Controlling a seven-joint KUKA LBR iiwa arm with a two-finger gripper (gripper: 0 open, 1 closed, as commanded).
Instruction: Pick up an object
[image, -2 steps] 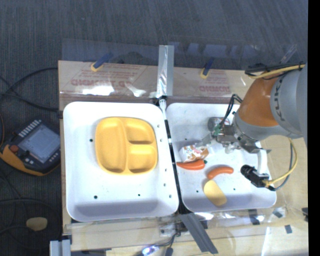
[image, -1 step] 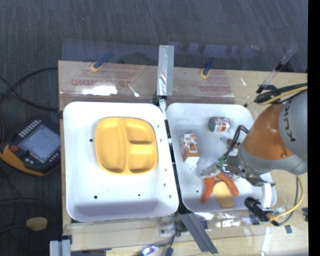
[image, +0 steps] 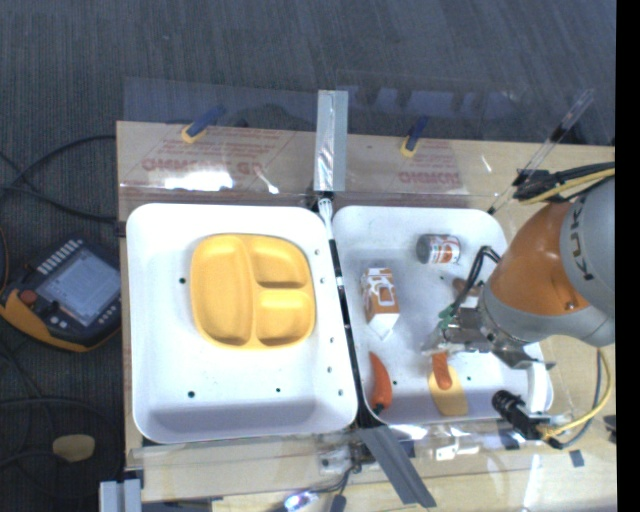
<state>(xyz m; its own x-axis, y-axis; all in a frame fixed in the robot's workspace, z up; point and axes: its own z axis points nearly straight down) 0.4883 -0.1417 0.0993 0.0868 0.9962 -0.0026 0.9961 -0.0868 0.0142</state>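
Observation:
The right bin (image: 415, 222) holds several objects. A small can (image: 439, 249) lies on its side near the back. An orange and white carton (image: 380, 295) lies left of centre. A red-orange carrot (image: 381, 379) rests against the bin's front left wall. A yellow-orange block (image: 447, 388) sits near the front wall. My gripper (image: 455, 330) hangs low over the bin's right half, just above and behind the yellow-orange block, with the can further back. The arm's orange band (image: 535, 270) and grey wrist cover the bin's right side.
The left bin (image: 150, 330) carries a yellow compartment tray (image: 252, 290). A metal divider (image: 331, 140) stands at the back between the bins. Cables (image: 560, 180) run along the right. A handheld pendant (image: 65, 295) lies on the floor to the left.

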